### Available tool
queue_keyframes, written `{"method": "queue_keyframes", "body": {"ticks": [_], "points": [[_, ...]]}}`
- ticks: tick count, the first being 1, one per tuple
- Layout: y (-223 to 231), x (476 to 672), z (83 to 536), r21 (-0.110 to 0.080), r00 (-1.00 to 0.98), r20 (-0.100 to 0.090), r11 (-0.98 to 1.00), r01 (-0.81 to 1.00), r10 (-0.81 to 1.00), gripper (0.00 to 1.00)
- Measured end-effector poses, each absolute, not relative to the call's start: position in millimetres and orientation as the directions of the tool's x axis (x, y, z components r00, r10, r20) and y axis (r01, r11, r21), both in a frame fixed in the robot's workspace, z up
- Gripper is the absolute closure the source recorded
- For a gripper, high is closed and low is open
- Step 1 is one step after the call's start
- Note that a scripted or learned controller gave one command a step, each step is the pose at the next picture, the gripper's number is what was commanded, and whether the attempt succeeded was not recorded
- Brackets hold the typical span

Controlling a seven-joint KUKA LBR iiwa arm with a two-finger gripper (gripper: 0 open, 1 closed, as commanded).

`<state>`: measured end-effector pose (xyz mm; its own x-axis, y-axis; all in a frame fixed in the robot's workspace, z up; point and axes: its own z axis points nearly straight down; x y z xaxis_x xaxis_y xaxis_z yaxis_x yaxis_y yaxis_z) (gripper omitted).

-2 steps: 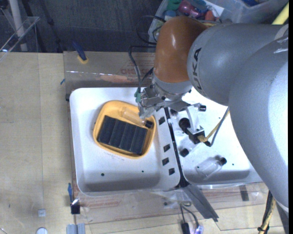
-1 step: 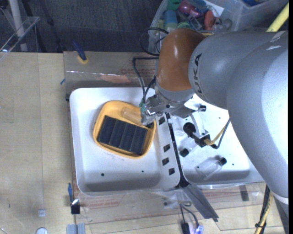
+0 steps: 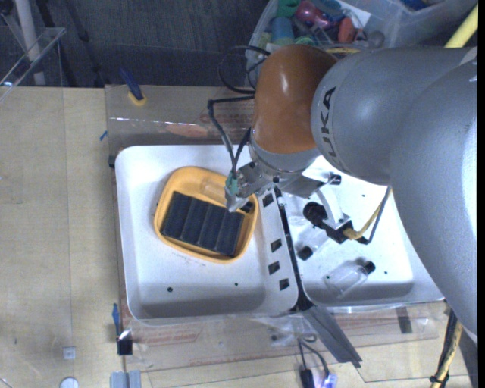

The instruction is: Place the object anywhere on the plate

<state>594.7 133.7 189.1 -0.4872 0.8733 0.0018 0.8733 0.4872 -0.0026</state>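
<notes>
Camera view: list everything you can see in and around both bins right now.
Plate: one, yellow, left bin.
Ridged block: one, black, lying on the plate.
Clear bottle: one, see-through with a dark cap, right bin, near the front.
Bins: two, white, side by side.
Toy tub: one, mixed colours, behind the bins.
Arm: one, grey with orange band, from the right.
Gripper: one, over the plate's right edge.
</notes>
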Motion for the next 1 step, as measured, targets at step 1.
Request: {"method": "queue_keyframes", "body": {"ticks": [1], "points": [[100.5, 563.0, 145.8, -0.001, -0.598, 0.002, 0.598, 0.801, 0.801, 1.00]]}}
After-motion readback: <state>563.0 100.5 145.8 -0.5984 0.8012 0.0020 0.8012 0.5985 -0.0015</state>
